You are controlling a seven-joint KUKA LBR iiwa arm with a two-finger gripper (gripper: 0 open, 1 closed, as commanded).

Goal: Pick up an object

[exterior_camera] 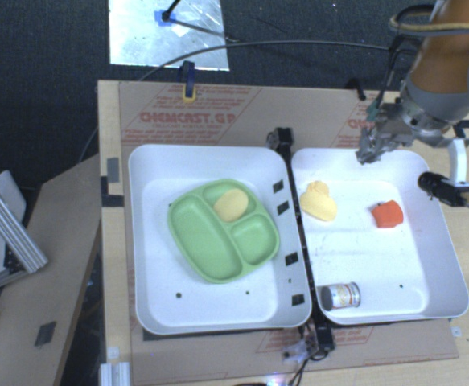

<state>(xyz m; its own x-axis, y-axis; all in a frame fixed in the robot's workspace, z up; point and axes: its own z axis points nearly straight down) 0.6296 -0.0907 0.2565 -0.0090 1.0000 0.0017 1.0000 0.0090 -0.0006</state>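
The gripper [368, 153] hangs at the upper right of the frame, over the far rim of the right bin [439, 252], near that bin's upper left corner. Its tip is small and dark against the board behind it, and whether it is open or closed cannot be told; nothing can be seen in its grasp. Above it the grey wrist rises to the orange band of the arm [451, 51], which enters from the right edge of the frame.

Below and to the left of the gripper, inside the right bin, a yellow toy [318, 202] lies near the bin's left wall, well apart from the gripper. To its right, toward the middle of the bin, sits a small orange-red object [388, 214]. A small can [340, 296] lies on its side in the lower left corner of the same bin, just beside the divider where the two bins meet.

The left bin [158, 215] holds a green divided plate [222, 230], tilted on a diagonal. A pale yellow lump [232, 205] rests in the plate's upper small compartment.

Both bins sit on a brown board [218, 111] with red print. At the upper left of the frame a shiny silver sheet [150, 30] lies on the dark floor.
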